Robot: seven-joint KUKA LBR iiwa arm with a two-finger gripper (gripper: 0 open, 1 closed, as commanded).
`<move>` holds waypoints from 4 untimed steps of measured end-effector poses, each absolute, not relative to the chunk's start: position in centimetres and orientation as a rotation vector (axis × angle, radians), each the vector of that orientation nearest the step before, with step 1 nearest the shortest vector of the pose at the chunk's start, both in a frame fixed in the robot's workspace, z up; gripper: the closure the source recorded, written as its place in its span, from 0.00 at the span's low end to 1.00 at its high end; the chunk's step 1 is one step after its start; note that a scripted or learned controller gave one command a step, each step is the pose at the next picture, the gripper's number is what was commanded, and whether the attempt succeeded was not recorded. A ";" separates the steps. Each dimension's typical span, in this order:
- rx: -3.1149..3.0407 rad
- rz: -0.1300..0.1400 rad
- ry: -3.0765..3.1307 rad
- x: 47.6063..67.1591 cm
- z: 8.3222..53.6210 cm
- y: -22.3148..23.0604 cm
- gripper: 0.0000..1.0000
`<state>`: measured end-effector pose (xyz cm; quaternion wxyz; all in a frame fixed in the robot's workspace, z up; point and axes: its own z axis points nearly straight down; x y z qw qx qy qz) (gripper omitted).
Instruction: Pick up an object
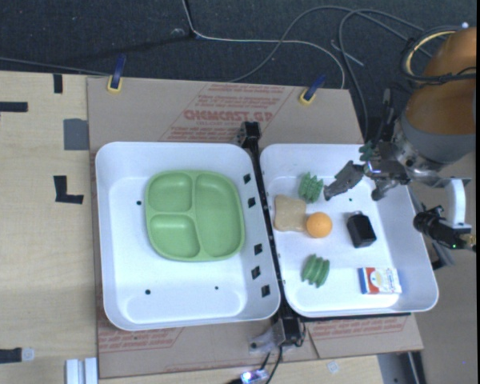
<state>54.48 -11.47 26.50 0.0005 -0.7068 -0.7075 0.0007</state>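
Observation:
The right bin holds several small objects: a green ridged piece, a beige lump, an orange ball, a black block, a second green ridged piece and a small white, red and blue box. My gripper hovers over the upper part of this bin, open, with one dark finger pointing toward the upper green piece. Nothing is between the fingers. The black block lies just below the gripper.
The left bin carries a green divided plate. A black divider runs between the two bins. Cables trail across the dark floor behind the bench. The arm's grey and orange body stands over the right bin's far right corner.

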 end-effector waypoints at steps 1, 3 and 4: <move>-2.219 0.006 -2.219 54.0 22.1 -11.6 0.00; -2.218 0.007 -2.217 52.7 12.2 -11.3 0.00; -2.217 0.004 -2.221 52.8 13.5 -11.2 1.00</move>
